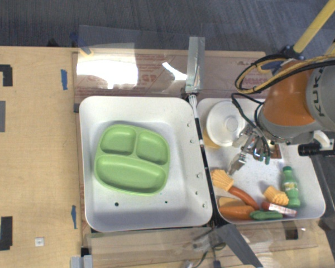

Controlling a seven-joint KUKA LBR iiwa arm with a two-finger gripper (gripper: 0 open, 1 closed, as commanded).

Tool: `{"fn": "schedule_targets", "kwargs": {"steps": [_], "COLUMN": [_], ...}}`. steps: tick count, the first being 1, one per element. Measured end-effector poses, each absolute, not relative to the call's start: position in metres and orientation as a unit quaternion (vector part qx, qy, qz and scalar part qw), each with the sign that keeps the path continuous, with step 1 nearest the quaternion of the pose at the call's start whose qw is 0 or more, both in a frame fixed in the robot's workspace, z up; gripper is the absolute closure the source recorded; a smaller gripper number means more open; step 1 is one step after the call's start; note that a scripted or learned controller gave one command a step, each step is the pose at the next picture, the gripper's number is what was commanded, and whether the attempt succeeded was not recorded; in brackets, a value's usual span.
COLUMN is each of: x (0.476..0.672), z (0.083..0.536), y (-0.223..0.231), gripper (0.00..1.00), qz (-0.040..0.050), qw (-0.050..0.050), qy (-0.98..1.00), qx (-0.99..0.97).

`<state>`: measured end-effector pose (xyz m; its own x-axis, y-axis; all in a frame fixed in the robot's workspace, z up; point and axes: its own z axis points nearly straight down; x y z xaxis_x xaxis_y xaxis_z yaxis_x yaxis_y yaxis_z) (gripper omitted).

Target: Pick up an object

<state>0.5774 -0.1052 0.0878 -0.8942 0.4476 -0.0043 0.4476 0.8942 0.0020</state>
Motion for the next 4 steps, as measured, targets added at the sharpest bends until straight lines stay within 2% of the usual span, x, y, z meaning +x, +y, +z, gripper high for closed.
{"fn": "schedule_targets", "kwargs": {"steps": [1,2,3,4], "x": [0.616,0.571,0.499,0.501], "z": [0.095,0.088,0.088,0.099], "y": [-0.094,-0.103,-0.128,-0.127], "gripper": [0.00,0.00,0.00,1.00], "qz": [0.0008,0.0020,0.0018,0.0035], "qw": [0.002,0.003,0.003,0.005], "qy": [0.902,0.859,0.755,0.756], "qx": [0.432,0.511,0.656,0.654]}}
